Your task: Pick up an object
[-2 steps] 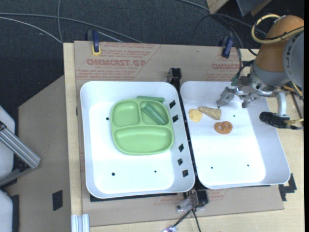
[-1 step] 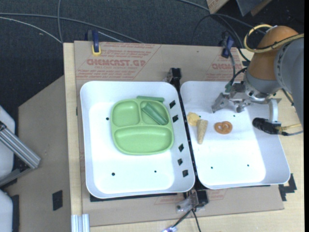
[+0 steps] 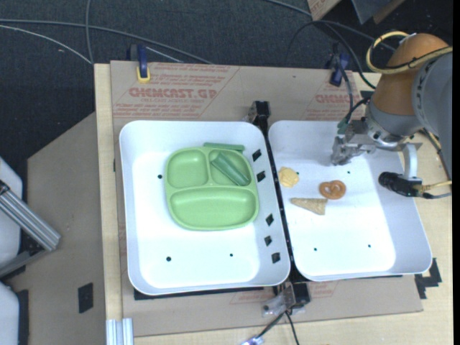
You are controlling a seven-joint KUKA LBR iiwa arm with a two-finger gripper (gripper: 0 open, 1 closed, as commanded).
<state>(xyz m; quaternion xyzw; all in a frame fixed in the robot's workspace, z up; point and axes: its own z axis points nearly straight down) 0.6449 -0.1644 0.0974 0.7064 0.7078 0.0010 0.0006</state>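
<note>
Gripper [image 3: 343, 154], jaw state unclear, hovers at one o'clock from pretzel [image 3: 333, 189]: looks light and brittle; pinch gently across its outer loops.

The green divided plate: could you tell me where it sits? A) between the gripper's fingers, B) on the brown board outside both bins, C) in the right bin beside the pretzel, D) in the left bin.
D: the green divided plate lies flat inside the left bin, while the pretzel lies in the right bin near the gripper.
</note>
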